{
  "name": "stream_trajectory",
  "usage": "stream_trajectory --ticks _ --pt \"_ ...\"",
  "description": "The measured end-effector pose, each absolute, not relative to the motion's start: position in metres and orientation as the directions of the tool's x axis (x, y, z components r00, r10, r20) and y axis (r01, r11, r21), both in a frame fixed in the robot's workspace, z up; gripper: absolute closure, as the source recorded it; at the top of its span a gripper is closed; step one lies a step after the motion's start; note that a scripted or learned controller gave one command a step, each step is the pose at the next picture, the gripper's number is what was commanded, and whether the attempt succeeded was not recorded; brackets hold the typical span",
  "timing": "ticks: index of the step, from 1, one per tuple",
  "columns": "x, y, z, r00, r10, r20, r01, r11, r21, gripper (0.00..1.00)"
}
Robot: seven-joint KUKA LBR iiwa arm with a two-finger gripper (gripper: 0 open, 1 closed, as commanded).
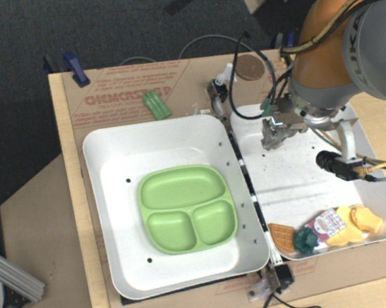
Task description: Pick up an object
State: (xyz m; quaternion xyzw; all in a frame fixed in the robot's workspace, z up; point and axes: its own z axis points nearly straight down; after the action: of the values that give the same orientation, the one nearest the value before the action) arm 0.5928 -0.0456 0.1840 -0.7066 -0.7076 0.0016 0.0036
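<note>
Over the far part of the right bin (289,172) hangs the gripper (274,133), on the grey and orange arm (330,38) which comes in from the right side. It is above bare white floor, w/ nothing under it and nothing held. If the claw is wide or narrow I cannot tell, as the wrist hides it from this angle.

The objs. to pick are all at the near edge of the same bin, pushed together in one row: a brown waffle-like wedge (282,237), a dark green piece (306,240), a pink-white packet (327,223) and yellow pieces (363,220). They touch each other and lie against the bin wall, prob. because the floor slopes a little that way. So the gripper and the objs. are well apart.

The left bin (109,168) has only a green divided plate (186,207), flat in the middle, too wide for a simple pinch I think.

My judgement: the pick is not yet begun. The next move needs travel toward the near edge, then descent. The crowding there is the risk, e.g. the claw can land btw. two pieces or on the wall.
</note>
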Motion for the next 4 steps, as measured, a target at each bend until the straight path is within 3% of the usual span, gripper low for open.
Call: stream_trajectory --ticks 1,2,3,4 --pt "0.643 -0.026 0.185 -0.003 1.000 0.000 1.000 0.003 0.005 1.00" --pt "0.639 -0.013 0.185 -0.002 1.000 0.000 1.000 0.002 0.000 1.00" --pt "0.640 0.034 0.190 -0.004 1.000 0.001 1.000 0.004 0.002 1.00" --pt "0.668 -0.001 0.184 0.002 1.000 -0.002 1.000 -0.002 0.004 1.00"
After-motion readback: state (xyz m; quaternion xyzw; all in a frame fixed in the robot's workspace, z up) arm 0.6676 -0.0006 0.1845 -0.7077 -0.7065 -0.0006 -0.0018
